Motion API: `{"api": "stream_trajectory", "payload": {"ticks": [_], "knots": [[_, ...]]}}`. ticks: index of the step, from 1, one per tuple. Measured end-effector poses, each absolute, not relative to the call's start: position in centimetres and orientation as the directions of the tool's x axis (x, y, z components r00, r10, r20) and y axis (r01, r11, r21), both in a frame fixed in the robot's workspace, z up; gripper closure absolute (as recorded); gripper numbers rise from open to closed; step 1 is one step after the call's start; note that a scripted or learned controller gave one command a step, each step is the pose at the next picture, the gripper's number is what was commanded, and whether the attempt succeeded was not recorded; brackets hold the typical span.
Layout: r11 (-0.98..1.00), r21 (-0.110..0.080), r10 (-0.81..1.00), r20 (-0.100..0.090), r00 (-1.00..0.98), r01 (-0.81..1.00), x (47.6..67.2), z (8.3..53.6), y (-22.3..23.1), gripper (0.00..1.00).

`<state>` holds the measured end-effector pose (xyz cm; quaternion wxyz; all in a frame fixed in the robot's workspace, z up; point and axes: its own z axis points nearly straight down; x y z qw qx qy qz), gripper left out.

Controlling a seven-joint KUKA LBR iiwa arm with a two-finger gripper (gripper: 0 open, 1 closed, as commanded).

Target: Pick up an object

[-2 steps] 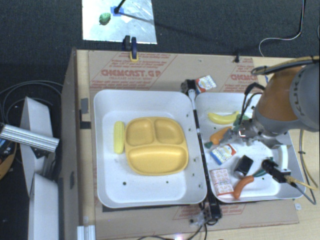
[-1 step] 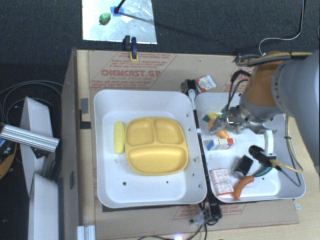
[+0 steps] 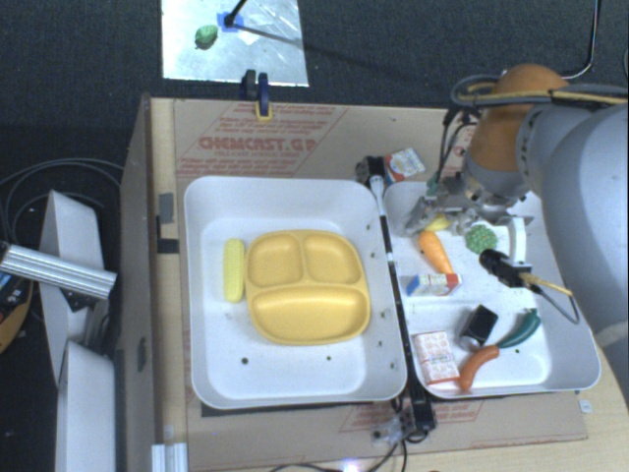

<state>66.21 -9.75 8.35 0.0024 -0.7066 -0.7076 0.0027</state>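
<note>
Dark carpet is showing around a bench covered in printed cardboard (image 3: 285, 131), and two shallow white bins are sitting on it side by side. Largest in view, the grey arm (image 3: 580, 165) is reaching in from the right, its orange band (image 3: 511, 116) hanging over the far edge of the right bin (image 3: 565, 357). The left bin (image 3: 211, 293) is carrying a yellow divided tray (image 3: 307, 285) in its middle, with a yellow corn cob (image 3: 233, 268) lying beside the tray toward the bin's left wall.

The gripper (image 3: 444, 214) is hovering at the right bin's far left corner, just above the toy carrot (image 3: 435, 251); whether it is spread or pressed together I cannot tell. A green knobbly piece (image 3: 481, 236) is lying just beside it.

Since the carrot is the likeliest target, the descent is best made straight down with the grip straddling its narrow width, not its length, keeping clear of the bin wall and the small white box (image 3: 432, 284) lying near its tip.
</note>
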Motion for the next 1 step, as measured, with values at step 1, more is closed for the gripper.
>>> {"api": "stream_trajectory", "payload": {"ticks": [1], "knots": [[0.005, -0.015, 1.0, 0.002, -0.005, 1.0, 66.14, 9.44, -9.73, 1.0]]}}
